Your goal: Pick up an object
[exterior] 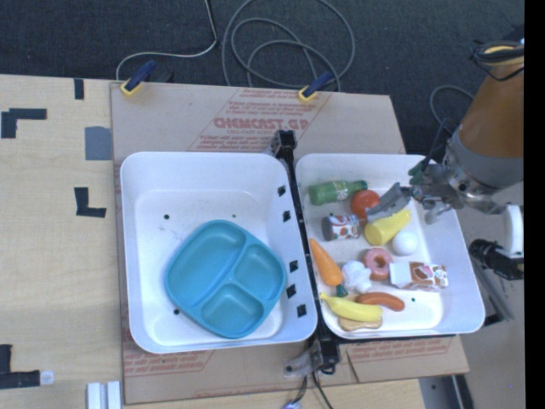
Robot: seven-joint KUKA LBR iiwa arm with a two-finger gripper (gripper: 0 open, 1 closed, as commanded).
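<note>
While the grey arm reaches in from three o'clock, its gripper (398,199) hangs low over the right bin (456,313), fingers slightly apart with nothing between them, just above a yellow toy pepper (387,226). At twelve o'clock of that pepper sits a red tomato (364,200); a green bottle (335,192) lies at eleven. A white egg (405,243) touches the pepper at five o'clock. Toward six o'clock lie a pink donut (377,261), a sausage (381,299) and a banana (349,308). An orange carrot (324,262) lies at eight. The left bin (145,186) holds a blue divided plate (225,277).
</note>
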